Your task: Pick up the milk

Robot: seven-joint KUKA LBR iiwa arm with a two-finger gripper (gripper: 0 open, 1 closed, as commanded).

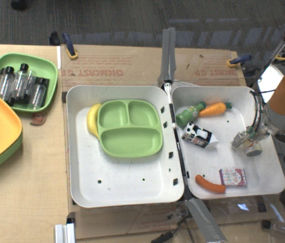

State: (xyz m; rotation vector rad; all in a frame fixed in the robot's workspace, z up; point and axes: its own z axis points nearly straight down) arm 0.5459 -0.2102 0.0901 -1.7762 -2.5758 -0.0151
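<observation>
Milk [199, 135] mid-bin, apart from gripper [247, 143] near right wall.

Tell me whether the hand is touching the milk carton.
Apart. The camera view shows bare white bin floor between the hand and the milk carton, which lies to its left.

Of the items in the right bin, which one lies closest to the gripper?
The pink packet, just below the gripper near the bin's front edge. The milk, carrot and sausage lie farther left.
</observation>
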